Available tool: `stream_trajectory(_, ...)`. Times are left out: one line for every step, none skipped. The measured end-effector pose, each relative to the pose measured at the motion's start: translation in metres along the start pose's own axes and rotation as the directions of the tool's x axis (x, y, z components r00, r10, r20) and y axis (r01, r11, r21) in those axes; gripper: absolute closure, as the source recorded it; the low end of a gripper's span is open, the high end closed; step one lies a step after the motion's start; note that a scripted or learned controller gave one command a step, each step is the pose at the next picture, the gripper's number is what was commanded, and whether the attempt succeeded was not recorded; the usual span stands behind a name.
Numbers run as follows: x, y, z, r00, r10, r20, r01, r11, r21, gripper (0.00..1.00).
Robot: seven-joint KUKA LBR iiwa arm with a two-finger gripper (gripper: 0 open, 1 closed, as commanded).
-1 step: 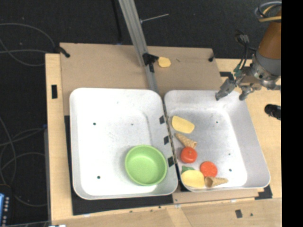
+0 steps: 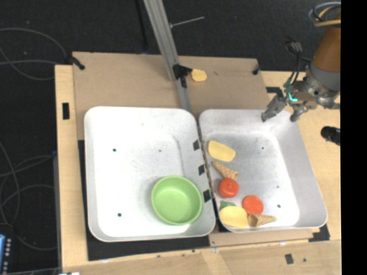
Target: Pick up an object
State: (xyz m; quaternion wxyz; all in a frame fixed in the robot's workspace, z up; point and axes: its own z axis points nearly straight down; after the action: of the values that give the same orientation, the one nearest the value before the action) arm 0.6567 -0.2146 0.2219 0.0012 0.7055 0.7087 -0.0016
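Objects for picking lie down and to the left of my gripper [image 2: 282, 111], clustered along the left wall and near corner of the right bin [image 2: 298, 171]: a yellow piece [image 2: 221, 150], a cone [image 2: 225, 169] just below it, a red tomato-like ball [image 2: 229, 187], a second red piece [image 2: 252, 204], a pale yellow lemon shape [image 2: 234, 216] and another small cone [image 2: 262, 219]. My fingers stand apart with nothing between them, hanging over the far right corner of that bin, well apart from every item. So I judge this the approach step, no grasp begun. The next move calls for travelling toward the cluster, choosing one target (the yellow piece is nearest and sits a little clear of the others), then descending with the jaws straddling it. A green bowl [image 2: 176, 199] sits in the left bin [image 2: 114, 153], farther off.
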Motion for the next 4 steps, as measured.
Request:
stream_trajectory(-0.001,-0.003,0.063,1.000,0.004,-0.001,-0.004,1.000,0.004,0.00)
stream_trajectory(-0.002,-0.005,0.116,1.000,0.004,-0.001,-0.004,1.000,0.004,0.00)
stream_trajectory(-0.004,-0.002,0.100,1.000,0.000,0.004,0.000,1.000,-0.004,1.00)
stream_trajectory(-0.005,-0.006,0.054,1.000,0.004,-0.004,-0.004,1.000,-0.007,1.00)
